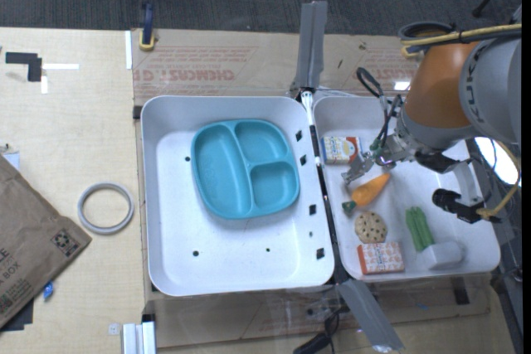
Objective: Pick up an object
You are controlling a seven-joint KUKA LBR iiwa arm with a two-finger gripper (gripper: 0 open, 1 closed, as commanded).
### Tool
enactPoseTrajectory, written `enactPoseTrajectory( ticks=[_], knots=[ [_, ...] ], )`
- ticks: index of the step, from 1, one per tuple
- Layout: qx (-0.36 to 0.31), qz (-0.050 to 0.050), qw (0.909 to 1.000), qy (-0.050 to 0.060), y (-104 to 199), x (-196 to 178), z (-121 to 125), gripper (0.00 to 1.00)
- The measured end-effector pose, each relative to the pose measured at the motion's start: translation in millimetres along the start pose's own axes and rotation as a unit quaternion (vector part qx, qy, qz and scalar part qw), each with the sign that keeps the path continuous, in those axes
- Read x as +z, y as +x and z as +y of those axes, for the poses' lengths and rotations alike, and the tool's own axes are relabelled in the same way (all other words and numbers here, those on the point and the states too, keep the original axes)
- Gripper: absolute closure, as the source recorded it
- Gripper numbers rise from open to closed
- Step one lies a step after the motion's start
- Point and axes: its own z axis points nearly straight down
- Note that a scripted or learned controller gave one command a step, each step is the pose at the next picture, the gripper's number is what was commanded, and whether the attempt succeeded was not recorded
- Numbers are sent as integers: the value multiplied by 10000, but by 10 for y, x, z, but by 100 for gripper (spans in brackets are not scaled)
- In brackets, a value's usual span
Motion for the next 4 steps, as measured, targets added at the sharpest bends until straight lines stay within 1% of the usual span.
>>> enactPoseTrajectory(
  ticks=[1,2,3,4],
  knots=[
    [492,-1,9988,-4,157,-2,-561,0],
    [613,3,9981,0,346,2,-1059,0],
    [635,-2,9980,-1,333,-84,-1059,100],
    [1115,-6,9938,2,663,-996,-413,100]
  ],
)
